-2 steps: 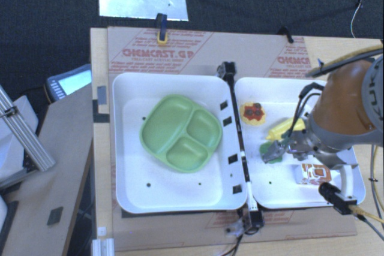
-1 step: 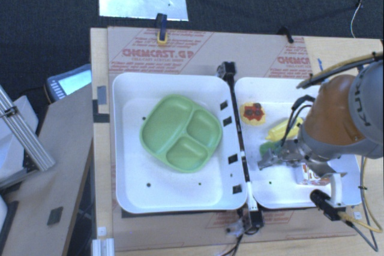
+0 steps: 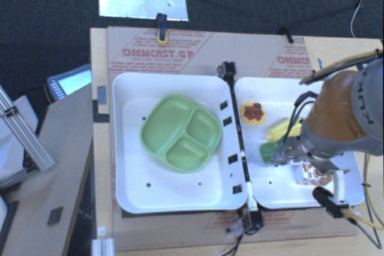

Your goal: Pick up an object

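Gripper is down in the right bin, w/ the arm's grey wrist and orange band covering much of that bin; can't tell its state or whether it grips anything. Touching its left side: 1 green object, partly hidden. Just above it, 1 yellow banana-like piece. Further up-left, 1 yellow disc w/ red topping. Right-below, 1 small printed packet, partly under the wrist. Left bin, well left of the tool, has 1 green divided plate, 3 compartments.
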`<state>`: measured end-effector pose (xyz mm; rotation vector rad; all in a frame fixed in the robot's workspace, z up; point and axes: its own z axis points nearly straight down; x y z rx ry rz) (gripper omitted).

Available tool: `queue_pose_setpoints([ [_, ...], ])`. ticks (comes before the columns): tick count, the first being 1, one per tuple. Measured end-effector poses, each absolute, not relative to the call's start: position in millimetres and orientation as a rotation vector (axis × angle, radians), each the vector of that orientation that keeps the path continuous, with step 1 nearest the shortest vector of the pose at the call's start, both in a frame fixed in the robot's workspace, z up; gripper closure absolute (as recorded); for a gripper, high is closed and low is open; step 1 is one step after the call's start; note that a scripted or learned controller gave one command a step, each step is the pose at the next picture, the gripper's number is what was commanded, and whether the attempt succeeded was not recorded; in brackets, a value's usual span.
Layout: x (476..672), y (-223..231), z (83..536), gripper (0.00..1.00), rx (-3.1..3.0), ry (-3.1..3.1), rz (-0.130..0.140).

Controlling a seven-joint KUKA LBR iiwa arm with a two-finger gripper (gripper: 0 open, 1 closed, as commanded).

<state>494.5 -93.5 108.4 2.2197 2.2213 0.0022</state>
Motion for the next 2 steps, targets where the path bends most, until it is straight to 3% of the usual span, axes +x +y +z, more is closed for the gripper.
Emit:
queue_pose_setpoints([
  [2,486.7,-90.1,200.7,1.0,2.212,2.223,0.006],
])
